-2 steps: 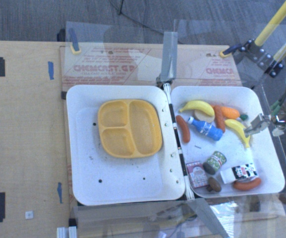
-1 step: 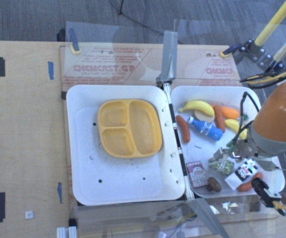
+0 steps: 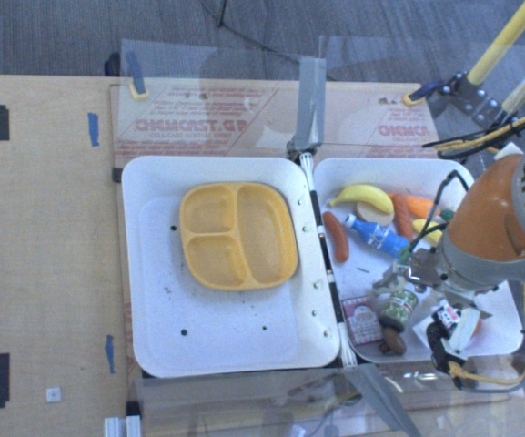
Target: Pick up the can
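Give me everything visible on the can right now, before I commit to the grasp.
The can is small with a green label and a pale, metallic-looking top. It sits in the right bin, near the front, apparently tilted. The gripper is right over its top, partly hiding it. A pink-labelled packet lies against its left side, a small brown item just in front.

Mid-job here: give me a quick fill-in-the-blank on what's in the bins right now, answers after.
1. The yellow divided plate lies in the ____ bin.
2. The banana lies in the ____ bin.
3. The plate has ____ compartments.
4. The hand is right above the ____, near the right bin's front.

Missing words: left; right; three; can
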Robot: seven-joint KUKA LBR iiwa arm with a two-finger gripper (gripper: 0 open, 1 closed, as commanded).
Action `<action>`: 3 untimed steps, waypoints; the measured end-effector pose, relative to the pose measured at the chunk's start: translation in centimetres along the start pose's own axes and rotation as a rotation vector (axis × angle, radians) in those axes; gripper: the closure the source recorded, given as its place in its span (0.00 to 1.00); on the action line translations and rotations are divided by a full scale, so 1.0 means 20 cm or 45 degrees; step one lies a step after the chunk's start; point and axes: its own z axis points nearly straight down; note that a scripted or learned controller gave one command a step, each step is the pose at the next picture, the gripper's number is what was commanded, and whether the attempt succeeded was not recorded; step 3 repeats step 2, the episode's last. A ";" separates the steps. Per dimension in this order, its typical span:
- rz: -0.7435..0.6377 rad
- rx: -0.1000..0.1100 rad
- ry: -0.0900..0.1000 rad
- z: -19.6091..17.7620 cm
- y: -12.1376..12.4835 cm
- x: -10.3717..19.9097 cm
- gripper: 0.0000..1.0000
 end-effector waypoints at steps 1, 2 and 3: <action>0.009 -0.003 -0.004 -0.05 0.00 -0.02 1.00; 0.131 0.015 -0.004 -0.48 -0.07 0.32 1.00; 0.131 0.015 -0.004 -0.48 -0.07 0.32 1.00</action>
